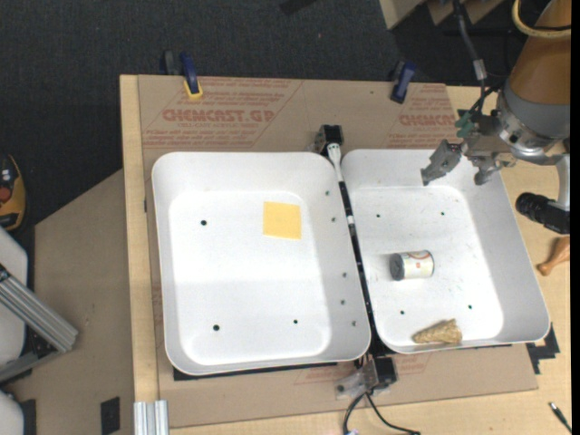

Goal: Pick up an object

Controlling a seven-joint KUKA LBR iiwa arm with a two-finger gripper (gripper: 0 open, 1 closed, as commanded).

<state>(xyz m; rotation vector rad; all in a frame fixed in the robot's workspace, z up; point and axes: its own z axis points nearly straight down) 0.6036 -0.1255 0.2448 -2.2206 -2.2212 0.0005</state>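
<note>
A flat yellow square (282,219) lies in the left bin (172,243), toward its back middle. In the right bin (507,243) a small white cylinder with a grey cap (411,265) lies on its side near the centre, and a tan, crumbly wedge (439,333) rests by the front rim. My gripper (462,163) hovers over the back edge of the right bin, fingers spread apart and nothing between them. It is well behind the cylinder and above it.
The bins sit on a brown board held by blue clamps (190,72) at the back. A black divider strip (349,234) runs between the bins. A cable connector (376,374) sits at the front edge.
</note>
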